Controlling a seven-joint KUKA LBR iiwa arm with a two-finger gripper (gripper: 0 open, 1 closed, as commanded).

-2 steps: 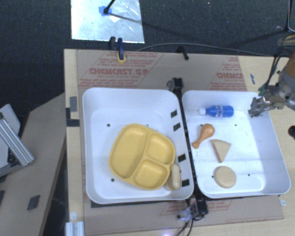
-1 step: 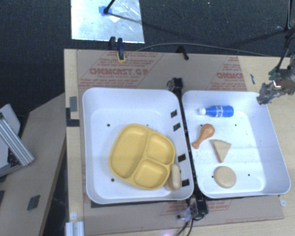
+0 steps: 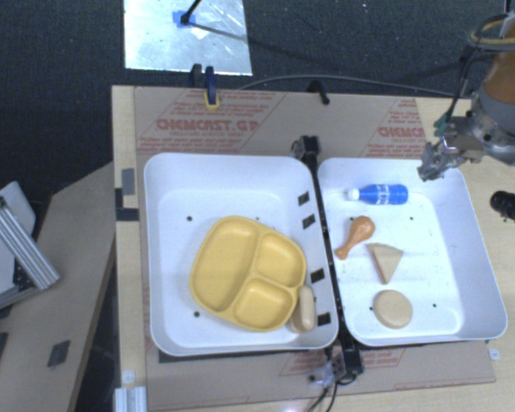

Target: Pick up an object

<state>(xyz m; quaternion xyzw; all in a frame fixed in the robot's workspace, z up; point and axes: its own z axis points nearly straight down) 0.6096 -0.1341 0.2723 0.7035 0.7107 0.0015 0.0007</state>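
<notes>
End effector (image 3: 433, 165) over right bin's (image 3: 476, 230) far corner, grip state unclear, blue bottle (image 3: 380, 194) just beside it

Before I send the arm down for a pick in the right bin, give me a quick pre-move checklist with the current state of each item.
1. Hand sits over the right bin's upper right corner, nothing seen between its fingers: ok.
2. Finger opening: cannot tell.
3. Blue bottle lies on its side, nearest the hand, apart from other items: ok.
4. Orange drumstick and wedge lie close together, whether touching: cannot tell.
5. Round tan piece lies alone near the front: ok.
6. Yellow tray lies in the left bin, off the hand's path: ok.
</notes>
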